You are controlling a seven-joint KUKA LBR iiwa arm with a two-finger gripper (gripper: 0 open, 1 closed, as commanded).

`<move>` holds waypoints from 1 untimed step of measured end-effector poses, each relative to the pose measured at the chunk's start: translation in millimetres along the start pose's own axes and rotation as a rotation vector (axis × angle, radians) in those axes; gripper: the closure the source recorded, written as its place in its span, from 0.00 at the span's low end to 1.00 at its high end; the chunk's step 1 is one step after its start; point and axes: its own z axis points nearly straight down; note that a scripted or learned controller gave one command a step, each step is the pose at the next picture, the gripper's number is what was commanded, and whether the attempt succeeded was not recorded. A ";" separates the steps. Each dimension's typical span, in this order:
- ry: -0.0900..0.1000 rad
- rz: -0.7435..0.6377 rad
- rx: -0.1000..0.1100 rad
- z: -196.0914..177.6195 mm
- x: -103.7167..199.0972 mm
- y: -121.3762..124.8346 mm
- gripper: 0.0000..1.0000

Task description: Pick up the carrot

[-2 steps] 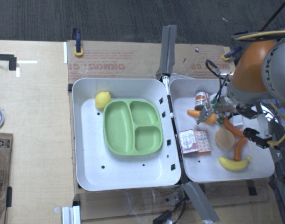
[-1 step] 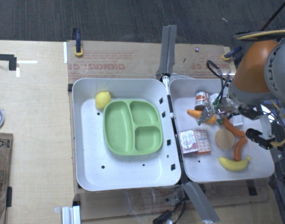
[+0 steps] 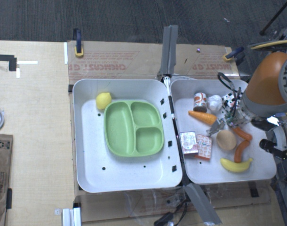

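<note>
Claw (image 3: 222, 124) beside carrot (image 3: 203, 117) in right bin (image 3: 263, 171), grip unclear, green tray (image 3: 133, 127) in left bin (image 3: 87, 168)

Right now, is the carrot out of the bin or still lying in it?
Still in. The carrot lies flat on the floor of the right bin, tip pointing left, beside the can. The pincer is at its thick end, not lifting it.

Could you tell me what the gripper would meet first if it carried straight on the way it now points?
Most likely the carrot: the gripper points leftward and its tip sits right at the carrot's thick end. Height is hard to judge from above.
</note>
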 end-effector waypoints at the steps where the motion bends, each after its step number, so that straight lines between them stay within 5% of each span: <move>1: -0.002 -0.149 -0.002 -0.2 37.8 48.3 0.00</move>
